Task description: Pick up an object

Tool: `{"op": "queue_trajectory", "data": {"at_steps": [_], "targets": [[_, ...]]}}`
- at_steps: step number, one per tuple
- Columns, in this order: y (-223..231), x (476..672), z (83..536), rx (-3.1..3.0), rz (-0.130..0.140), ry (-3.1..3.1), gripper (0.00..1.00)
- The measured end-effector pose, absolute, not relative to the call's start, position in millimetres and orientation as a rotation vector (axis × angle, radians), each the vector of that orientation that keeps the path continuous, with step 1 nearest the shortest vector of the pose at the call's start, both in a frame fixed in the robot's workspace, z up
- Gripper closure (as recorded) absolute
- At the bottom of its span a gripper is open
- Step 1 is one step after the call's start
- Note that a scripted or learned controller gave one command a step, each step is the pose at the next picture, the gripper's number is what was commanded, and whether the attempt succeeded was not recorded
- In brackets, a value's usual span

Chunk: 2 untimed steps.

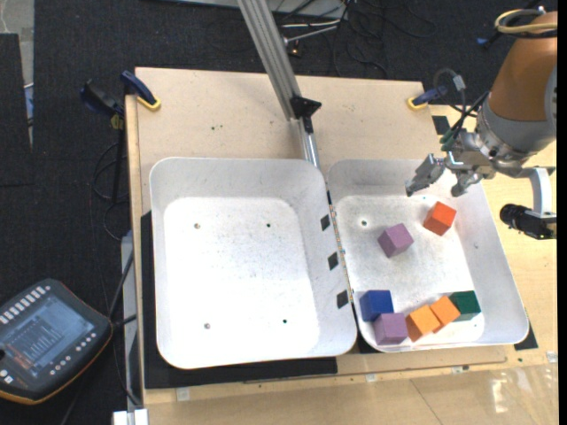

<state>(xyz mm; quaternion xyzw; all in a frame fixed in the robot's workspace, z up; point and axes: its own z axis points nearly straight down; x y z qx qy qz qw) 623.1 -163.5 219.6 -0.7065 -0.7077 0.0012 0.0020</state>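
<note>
The grey two-finger gripper [440, 177] is hovering with fingers spread and nothing between them over the right shallow white plastic bin [501, 264], just toward 11 o'clock of a small orange foam cube [439, 219]; a purple foam cube [395, 239] is lying toward 8 o'clock of it.

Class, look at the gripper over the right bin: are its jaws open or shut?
Open. The gripper hangs above the orange block with its jaws spread apart and nothing between them.

The scene is evenly and brightly lit from above, the white bins [239, 184] are nearly washed out, shadows are kept soft and short, and fine detail is slightly blurred throughout.
</note>
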Motion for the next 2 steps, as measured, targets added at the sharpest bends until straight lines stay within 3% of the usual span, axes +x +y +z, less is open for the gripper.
{"op": "queue_trajectory", "data": {"at_steps": [1, 2], "targets": [[-163, 624.1, 223, -2.218, 0.001, -2.225, 0.00], [-171, 624.7, 176, -2.221, 0.005, -2.218, 0.00]]}}
